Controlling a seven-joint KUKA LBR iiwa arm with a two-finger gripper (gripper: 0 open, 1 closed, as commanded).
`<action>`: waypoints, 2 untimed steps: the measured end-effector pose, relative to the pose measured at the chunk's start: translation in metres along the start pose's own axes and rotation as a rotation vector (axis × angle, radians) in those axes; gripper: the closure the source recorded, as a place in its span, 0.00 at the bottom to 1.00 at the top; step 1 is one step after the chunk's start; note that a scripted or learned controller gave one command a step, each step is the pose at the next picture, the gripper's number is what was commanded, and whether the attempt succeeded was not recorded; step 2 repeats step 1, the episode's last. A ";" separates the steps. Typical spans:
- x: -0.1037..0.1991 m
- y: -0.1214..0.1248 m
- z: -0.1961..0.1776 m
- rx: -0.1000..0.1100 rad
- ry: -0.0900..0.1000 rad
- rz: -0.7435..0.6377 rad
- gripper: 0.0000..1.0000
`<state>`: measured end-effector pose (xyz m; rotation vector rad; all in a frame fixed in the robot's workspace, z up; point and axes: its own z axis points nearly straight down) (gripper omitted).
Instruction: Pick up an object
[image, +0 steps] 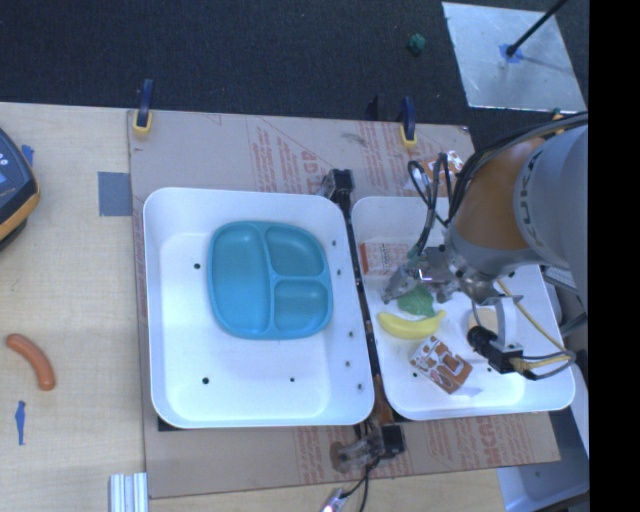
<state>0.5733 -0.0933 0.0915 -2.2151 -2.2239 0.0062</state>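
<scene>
Blue divided plate (270, 279) in left bin (175, 300); banana (410, 324) in right bin (500, 395).

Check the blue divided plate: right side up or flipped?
Right side up. The blue divided plate lies flat in the left bin, its three compartments facing the camera with raised dividers visible.
</scene>
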 end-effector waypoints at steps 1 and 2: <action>-0.001 0.000 -0.010 0.002 0.000 -0.001 1.00; -0.001 0.000 -0.010 0.002 0.000 -0.001 1.00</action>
